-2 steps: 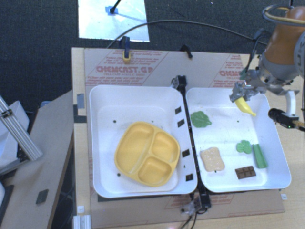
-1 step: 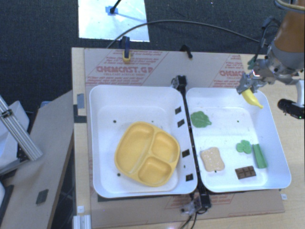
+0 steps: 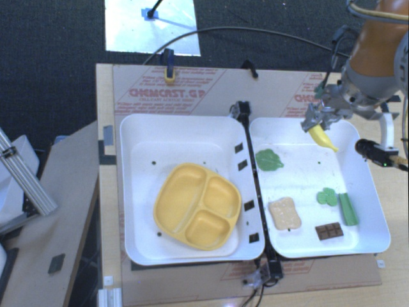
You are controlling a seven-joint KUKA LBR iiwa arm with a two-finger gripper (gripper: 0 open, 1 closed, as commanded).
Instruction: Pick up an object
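Two white bins sit side by side on a bench, seen from above at a slant. The left bin (image 3: 137,139) holds a yellow tray (image 3: 197,204) with three compartments, lying toward the bin's five o'clock.

The right bin (image 3: 367,190) holds small toy foods. Going left to right: a green leaf (image 3: 269,160) near the bin's ten o'clock, a tan cracker (image 3: 284,213) at about seven o'clock, a brown chocolate (image 3: 329,231) at six o'clock, a small green piece (image 3: 327,197) just above it, and a green stick (image 3: 347,208) touching that piece's right side, its long axis running roughly twelve to six.

The arm (image 3: 380,37), grey with an orange band, reaches in from the right and ends over the right bin's far edge, around one o'clock. Its gripper (image 3: 321,121) is clenched on a banana (image 3: 323,138). The yellow fruit pokes out directly beneath the fingers, its long axis slanting from ten o'clock, at the grip, down to four o'clock, where its free tip hangs toward the bin floor. It appears held clear of the bin, though the slant of the view makes the gap hard to judge.

My reading is that the pick is made. What matters now is that the banana hangs straight below the claw, gripped at one end, so a lift should go straight up; a sideways swing could let the loose end twist out.
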